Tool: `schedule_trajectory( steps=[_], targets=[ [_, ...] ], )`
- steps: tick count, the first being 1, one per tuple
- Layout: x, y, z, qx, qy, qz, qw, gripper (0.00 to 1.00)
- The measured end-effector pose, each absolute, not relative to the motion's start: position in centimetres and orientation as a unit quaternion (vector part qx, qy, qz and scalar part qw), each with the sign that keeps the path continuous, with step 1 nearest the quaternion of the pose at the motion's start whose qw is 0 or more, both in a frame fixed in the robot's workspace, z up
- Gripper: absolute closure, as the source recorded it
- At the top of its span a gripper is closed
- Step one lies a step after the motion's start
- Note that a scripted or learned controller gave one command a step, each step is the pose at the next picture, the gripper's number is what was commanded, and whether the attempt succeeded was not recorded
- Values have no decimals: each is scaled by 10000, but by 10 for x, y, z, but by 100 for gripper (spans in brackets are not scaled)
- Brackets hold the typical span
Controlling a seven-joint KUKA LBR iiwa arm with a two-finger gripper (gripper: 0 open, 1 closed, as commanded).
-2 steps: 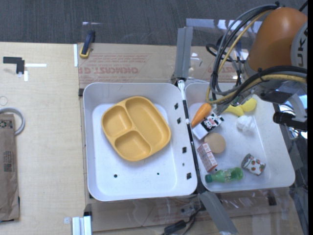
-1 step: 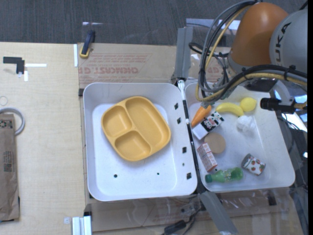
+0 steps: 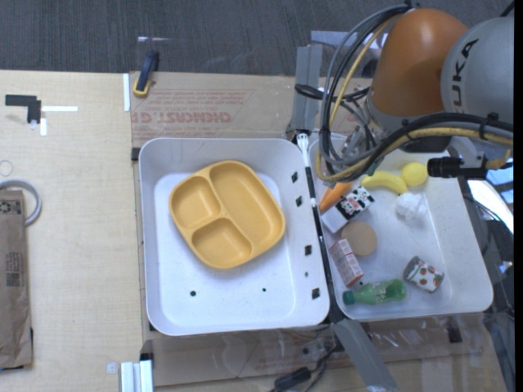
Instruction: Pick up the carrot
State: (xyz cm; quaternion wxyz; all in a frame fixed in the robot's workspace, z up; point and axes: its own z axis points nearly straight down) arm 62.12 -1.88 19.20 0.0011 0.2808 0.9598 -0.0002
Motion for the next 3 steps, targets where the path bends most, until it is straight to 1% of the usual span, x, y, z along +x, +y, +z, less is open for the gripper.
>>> schedule_trajectory(
  steps=[1, 2, 3],
  targets=[
    [651, -99, 241, 3093, 9510, -8, 25, 100],
    [651, -99, 241, 3091, 9510, -7, 23, 0],
    [652, -61, 192, 3186, 9479, -3, 13, 0]
  ],
)
